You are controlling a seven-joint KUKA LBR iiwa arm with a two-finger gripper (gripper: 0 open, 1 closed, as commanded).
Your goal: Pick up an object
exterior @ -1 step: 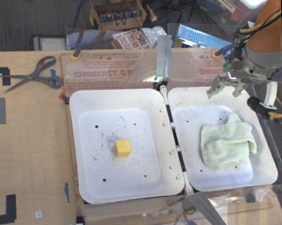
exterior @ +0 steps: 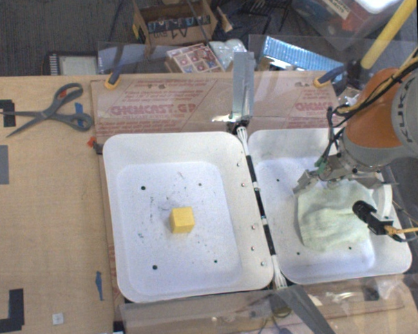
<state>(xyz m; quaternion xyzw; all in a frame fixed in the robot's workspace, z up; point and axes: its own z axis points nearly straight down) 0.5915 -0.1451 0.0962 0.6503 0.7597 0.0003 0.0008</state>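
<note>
Here, two white bins sit on a cluttered bench. A yellow cube lies square in the left bin. The gripper grip state cannot be determined.

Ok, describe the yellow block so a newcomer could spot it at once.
Find the left white bin of the two side by side. Near its middle sits a small yellow cube, alone on the speckled floor. The pale crumpled cloth lies in the other bin.
</note>
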